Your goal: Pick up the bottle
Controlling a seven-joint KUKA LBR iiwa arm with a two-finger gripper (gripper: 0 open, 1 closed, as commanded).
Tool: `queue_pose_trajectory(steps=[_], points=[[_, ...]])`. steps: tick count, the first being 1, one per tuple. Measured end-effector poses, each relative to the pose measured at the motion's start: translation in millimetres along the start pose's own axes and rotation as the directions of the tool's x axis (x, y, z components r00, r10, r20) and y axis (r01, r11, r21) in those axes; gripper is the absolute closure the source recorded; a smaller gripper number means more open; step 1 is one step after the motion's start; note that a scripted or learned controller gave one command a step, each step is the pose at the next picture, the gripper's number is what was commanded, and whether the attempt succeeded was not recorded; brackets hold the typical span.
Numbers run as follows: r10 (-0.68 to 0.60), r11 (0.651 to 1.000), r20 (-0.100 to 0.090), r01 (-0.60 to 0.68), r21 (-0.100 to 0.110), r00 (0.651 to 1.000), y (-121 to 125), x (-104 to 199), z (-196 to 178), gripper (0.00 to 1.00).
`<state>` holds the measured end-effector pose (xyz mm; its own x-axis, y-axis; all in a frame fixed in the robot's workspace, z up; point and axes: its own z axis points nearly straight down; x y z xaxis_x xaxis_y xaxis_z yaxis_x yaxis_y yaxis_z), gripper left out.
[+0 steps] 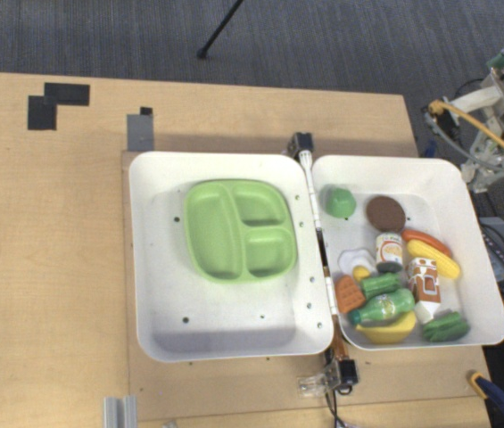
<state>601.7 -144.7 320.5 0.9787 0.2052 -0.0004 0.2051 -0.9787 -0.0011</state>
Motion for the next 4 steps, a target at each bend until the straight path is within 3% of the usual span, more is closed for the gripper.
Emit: queue_pose_trajectory(steps=[1,3,4], points=[[0.001,1.000,-0.001,-0.001,0.000,1.000,-52,-9,7,1.00],[0.003,1.000,0.000,-0.003,-0.001,1.000,32,-124,56,1.00],[-0.016,1.000,0.000,0.016,0.001,1.000,-42,-108,67,1.00]])
